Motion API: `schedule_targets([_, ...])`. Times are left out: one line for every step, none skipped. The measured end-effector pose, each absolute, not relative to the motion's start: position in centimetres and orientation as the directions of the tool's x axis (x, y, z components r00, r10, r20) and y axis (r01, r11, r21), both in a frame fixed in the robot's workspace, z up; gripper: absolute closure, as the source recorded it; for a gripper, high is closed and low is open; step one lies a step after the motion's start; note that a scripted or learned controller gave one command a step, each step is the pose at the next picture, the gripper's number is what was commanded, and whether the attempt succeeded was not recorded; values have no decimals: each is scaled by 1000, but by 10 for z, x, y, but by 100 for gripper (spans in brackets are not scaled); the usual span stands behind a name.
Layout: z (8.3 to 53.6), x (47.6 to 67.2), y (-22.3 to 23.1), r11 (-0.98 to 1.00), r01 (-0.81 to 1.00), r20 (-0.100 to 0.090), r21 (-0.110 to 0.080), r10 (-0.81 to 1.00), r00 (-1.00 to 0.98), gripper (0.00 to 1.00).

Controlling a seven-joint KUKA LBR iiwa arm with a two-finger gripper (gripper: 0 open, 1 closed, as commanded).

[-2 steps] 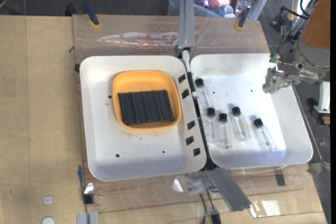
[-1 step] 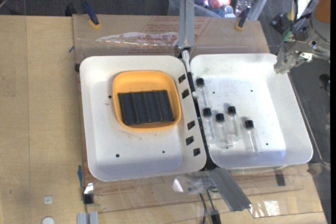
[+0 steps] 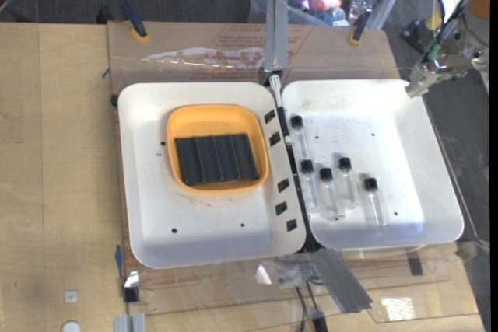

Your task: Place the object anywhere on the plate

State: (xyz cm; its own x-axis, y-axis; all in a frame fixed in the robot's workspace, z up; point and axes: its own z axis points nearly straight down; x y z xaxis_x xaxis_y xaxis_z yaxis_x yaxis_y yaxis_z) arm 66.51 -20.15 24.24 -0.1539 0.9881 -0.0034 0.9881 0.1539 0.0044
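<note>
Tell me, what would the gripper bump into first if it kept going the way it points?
Probably the top right corner of the right bin. The gripper points down and left at that corner's rim. Its height above the rim is unclear, so it might pass over toward the vials.

Orange-banded wrist at top right, trailing yellow and black cables; pale grey metal pincer (image 3: pixel 426 78), small and slender.

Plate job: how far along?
Barely started. Done: nothing; the orange plate in the left bin carries a dark ridged block. In hand: nothing visible; the gripper sits at the right bin's far corner. Left: move a vial.
</note>
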Motion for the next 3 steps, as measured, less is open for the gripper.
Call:
schedule_targets([292, 668, -204, 407, 914, -5, 5, 914, -407, 100])
schedule_targets([344, 668, -223, 541, 841, -7, 5, 841, -541, 100])
schedule_targets([435, 668, -222, 744, 668, -9, 4, 668, -744, 100])
